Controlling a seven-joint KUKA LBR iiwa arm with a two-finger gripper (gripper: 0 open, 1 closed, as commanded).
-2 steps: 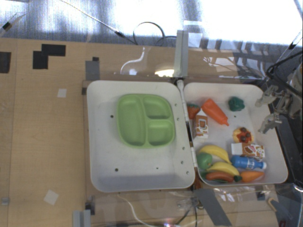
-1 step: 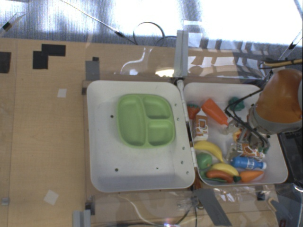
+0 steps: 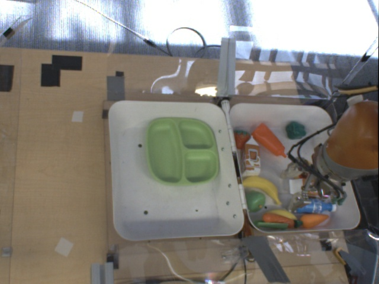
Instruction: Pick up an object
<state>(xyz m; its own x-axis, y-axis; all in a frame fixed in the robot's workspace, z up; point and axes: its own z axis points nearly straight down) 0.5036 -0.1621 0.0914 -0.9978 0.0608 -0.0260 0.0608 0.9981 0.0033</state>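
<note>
The blue tube [image 3: 315, 207] lies just below the gripper [image 3: 314, 188], at the right bin's [image 3: 349, 220] near edge, touching an orange carrot [image 3: 314, 220]. Whether the jaws are spread, I cannot tell. Crowding could spoil the grab: neighbours may get nudged or pinched instead.

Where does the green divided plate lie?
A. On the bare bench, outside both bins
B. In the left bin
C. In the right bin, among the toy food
B: the green divided plate lies flat inside the left bin, apart from the banana and other toys, which are in the right bin.
</note>
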